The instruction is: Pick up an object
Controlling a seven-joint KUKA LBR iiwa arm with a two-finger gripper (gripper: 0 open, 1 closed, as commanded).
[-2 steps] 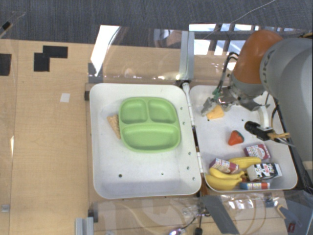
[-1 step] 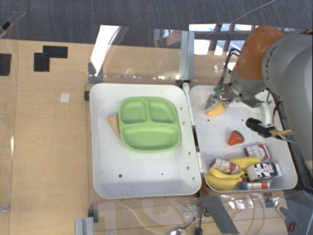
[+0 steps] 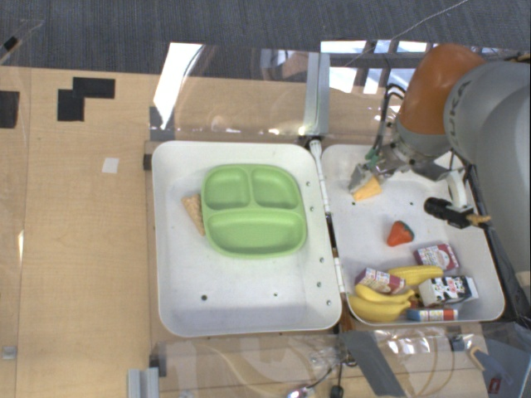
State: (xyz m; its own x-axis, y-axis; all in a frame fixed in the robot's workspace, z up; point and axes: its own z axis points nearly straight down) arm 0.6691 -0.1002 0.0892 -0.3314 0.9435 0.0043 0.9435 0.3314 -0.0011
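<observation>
My gripper (image 3: 367, 175) is low over the far left part of the right bin (image 3: 489, 309). A yellow wedge-shaped piece (image 3: 368, 191) lies directly beneath its tip, touching it or nearly so. I cannot make out whether the piece is held. A red strawberry (image 3: 399, 233) lies on the bin floor, in front of the gripper and to its right. Two bananas (image 3: 383, 303) lie near the front edge. Small cartons (image 3: 437, 257) (image 3: 449, 288) (image 3: 378, 280) sit around them.
The left bin (image 3: 207, 305) holds a green divided plate (image 3: 253, 210) with a tan cracker-like piece (image 3: 193, 212) against its left side. A divider wall (image 3: 325, 214) separates the bins. The arm's grey body (image 3: 489, 114) overhangs the right bin's far right corner.
</observation>
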